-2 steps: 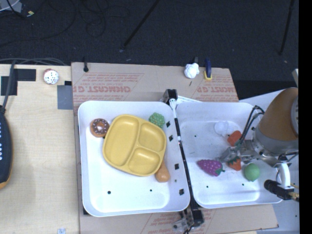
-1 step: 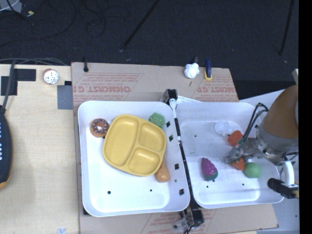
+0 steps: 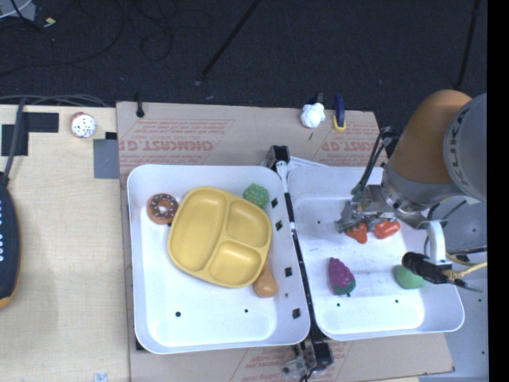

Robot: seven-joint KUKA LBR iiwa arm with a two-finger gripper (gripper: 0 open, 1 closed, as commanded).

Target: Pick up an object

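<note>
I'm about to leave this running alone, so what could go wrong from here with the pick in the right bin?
The hand sits low over two small red-orange toy pieces lying close together, so it may nudge one aside or catch both. They lie near the right white bin's far wall, which could crowd the approach.

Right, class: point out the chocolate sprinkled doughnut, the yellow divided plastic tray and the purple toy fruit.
chocolate sprinkled doughnut (image 3: 162, 208), camera view, on its ring.
yellow divided plastic tray (image 3: 208, 213), camera view, upper-left compartment.
purple toy fruit (image 3: 340, 274), camera view, its body.
</note>
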